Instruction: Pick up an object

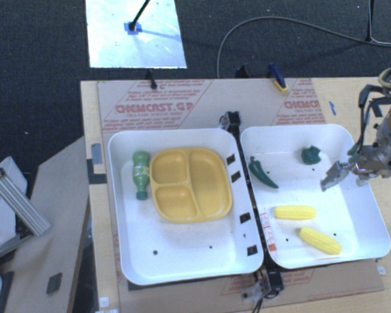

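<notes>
**Gripper at the right bin's far-right side, candidates lying to its left and below**

Camera view: the gripper (335, 176) hangs over the right bin (365, 206), close to its right wall, with the arm reaching in from the right edge of the view. Whether its jaws stand open or closed cannot be told from this angle; nothing is seen between them, so it appears to carry nothing.

No object has been lifted. In the right bin the small dark green piece (311, 155) lies nearest, just up and left of the gripper. The two corn cobs sit lower: the upper corn cob (295, 212) lies with its long axis nearly level across the view, down and left of the gripper; the lower corn cob (319, 240) is tilted, its right end lower, almost straight below. The green pepper (262, 173) lies well to the left, near the wall between the bins, slanting down to the right.

The left bin (132, 254) holds a yellow divided plate (189, 185) with a green bottle (141, 175) just beside its left edge, well apart from the gripper.

Judged by nearness, the dark green piece is the likeliest target, calling for a short shift up and left
</notes>
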`<action>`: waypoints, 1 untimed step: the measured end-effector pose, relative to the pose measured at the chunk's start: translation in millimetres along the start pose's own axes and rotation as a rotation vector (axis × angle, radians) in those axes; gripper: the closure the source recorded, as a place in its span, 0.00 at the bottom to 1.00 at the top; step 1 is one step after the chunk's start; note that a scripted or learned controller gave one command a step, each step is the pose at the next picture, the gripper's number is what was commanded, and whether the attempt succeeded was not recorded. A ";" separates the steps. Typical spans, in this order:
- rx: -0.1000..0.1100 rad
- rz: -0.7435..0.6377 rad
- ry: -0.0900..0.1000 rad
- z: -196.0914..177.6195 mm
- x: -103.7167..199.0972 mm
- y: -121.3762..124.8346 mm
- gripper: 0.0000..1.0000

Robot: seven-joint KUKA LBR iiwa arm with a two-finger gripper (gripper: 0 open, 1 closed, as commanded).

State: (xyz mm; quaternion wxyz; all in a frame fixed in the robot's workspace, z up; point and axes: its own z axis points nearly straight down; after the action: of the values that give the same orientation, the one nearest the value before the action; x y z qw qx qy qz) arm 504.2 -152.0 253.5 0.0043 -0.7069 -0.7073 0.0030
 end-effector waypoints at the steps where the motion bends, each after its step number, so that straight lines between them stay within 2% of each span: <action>1: -0.012 -0.003 -0.002 -6.1 0.6 2.2 0.00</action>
State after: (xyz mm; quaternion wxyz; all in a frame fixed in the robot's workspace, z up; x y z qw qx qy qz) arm 506.4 -151.4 259.6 -0.0006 -0.7057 -0.7085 -0.0004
